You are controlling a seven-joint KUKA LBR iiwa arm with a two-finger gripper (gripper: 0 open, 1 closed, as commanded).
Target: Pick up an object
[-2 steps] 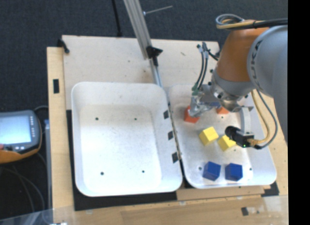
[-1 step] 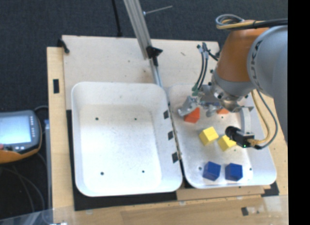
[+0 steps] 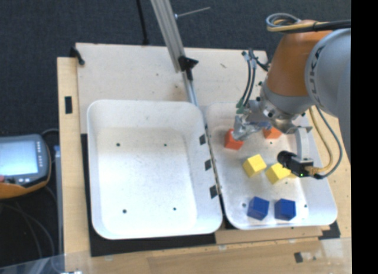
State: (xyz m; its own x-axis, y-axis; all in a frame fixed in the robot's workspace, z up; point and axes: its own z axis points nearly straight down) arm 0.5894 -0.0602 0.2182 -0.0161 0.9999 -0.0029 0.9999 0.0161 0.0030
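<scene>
Orange block [image 3: 233, 142] just under hand [image 3: 241, 130]

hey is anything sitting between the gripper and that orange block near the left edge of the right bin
Nothing visible does. The two-finger gripper sits right over the small orange block in the shallow white right bin. The two yellow cubes and two blue cubes lie closer to the camera, off that path.
</scene>
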